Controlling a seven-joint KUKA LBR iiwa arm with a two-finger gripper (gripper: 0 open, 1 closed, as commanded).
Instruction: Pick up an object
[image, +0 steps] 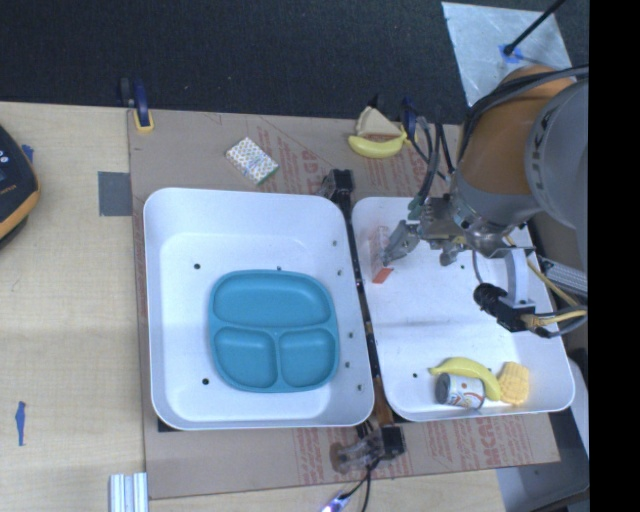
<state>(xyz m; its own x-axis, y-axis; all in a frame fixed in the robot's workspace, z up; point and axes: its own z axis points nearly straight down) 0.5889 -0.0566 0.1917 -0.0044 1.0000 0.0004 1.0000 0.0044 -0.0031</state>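
Note:
My gripper hangs low over the far left part of the right bin, tilted toward the bin's left wall. Just below its tip lies a small red-orange object; whether they touch is unclear. At the bin's near right end lie a yellow banana, a small can under it, and a yellow corn-like piece. A blue divided plate rests in the middle of the left bin.
Behind the bins, on the cardboard, lie a yellow banana-shaped toy and a small patterned square. A yellow-and-black device sits at the bench's left edge. Cables hang from the arm over the right bin's right side.

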